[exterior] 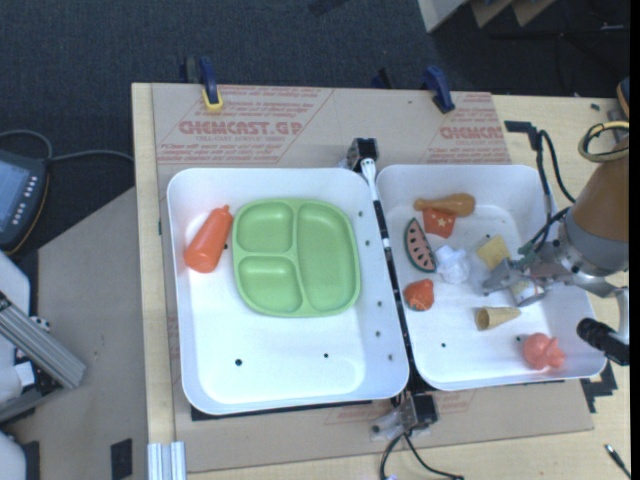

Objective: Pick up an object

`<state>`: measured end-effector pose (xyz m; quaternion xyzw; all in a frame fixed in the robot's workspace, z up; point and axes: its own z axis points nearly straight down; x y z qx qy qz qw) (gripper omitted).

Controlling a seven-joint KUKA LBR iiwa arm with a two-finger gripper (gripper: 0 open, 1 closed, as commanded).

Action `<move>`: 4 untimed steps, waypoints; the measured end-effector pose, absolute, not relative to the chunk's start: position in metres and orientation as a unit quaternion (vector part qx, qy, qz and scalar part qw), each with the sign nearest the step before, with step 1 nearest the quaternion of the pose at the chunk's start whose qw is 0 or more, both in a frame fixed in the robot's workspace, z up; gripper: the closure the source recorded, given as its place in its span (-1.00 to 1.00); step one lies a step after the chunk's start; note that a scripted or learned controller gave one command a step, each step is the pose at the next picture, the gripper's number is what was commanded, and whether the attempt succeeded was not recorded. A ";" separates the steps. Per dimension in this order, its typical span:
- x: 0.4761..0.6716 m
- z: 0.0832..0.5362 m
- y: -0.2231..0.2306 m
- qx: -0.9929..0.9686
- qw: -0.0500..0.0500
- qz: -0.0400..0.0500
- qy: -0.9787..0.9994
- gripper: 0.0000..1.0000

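In the right bin [520, 183], my gripper [512, 285] hangs low over the right-middle, reaching in from the right edge. Its fingers stand open and hold nothing. A yellow wedge [492, 251] lies just above it and a tan cone [496, 316] just below. To the left are a white crumpled piece [452, 265], a watermelon slice [419, 245] and a red-orange lump [420, 294]. A drumstick [447, 205] lies over a red piece [439, 223] at the back. A pink-red fruit [541, 351] sits at the front right.
The left bin [290, 373] holds a green divided plate [297, 256] and an orange bottle-shaped toy [208, 239] near its left wall. A black divider rail [384, 258] runs between the bins. Cables [545, 168] trail by the right bin's far corner.
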<state>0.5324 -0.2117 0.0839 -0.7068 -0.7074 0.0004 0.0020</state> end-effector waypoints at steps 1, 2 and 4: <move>0.533 0.095 -0.212 -0.707 0.000 0.000 -0.707 1.00; 0.533 0.143 -0.222 -0.707 -0.003 -0.001 -0.707 1.00; 0.535 0.228 -0.217 -0.707 -0.003 -0.001 -0.708 1.00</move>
